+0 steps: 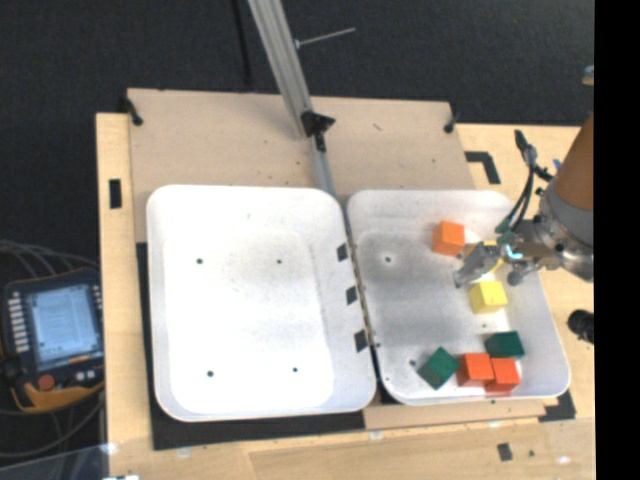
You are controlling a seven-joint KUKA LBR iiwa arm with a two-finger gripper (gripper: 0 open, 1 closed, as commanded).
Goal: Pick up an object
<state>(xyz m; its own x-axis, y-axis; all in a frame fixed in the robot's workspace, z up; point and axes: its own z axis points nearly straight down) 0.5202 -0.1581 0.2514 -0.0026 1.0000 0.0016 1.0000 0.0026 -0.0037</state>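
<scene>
In the right bin lie several small blocks. An orange block sits near the back, and a yellow block lies in the middle right. Toward the front are a green block, two orange blocks side by side, and a darker green block. My gripper hangs over the right bin, just above the yellow block and to the right of the rear orange block. It is open, with nothing between its fingers.
The left bin lies beside the right one. A metal pole slants up from the back edge between the bins. A handheld control pendant rests off the bench at the left.
</scene>
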